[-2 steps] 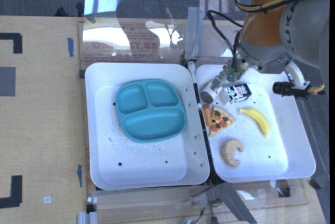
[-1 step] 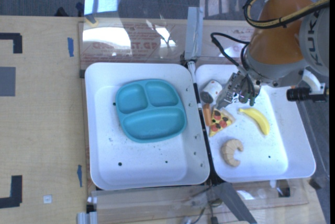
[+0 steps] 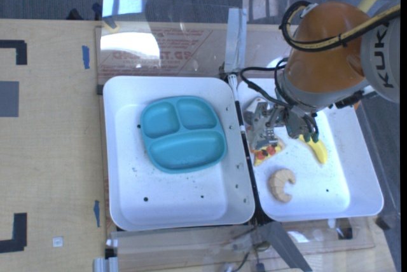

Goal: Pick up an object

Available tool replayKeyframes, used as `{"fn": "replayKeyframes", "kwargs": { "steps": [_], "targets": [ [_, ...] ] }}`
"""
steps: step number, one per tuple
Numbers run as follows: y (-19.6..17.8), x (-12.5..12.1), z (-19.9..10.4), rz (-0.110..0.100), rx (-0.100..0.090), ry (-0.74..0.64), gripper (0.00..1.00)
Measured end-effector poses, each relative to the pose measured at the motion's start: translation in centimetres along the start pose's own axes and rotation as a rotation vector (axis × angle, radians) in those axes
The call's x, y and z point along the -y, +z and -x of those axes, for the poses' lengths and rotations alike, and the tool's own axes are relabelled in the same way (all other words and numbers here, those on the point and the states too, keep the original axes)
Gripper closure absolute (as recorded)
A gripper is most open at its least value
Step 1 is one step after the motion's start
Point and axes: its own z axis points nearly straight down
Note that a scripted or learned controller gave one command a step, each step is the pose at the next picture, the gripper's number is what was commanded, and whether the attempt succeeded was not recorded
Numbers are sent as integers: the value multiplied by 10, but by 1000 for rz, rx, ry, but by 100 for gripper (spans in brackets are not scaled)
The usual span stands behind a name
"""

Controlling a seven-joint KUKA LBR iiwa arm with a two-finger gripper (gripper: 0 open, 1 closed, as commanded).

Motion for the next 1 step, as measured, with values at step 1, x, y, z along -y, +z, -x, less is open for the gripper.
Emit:
{"fn": "replayKeyframes", "kwargs": {
  "steps": [1],
  "targets": [
    [28, -37, -44, -1, -4, 366, 100]
  ]
}}
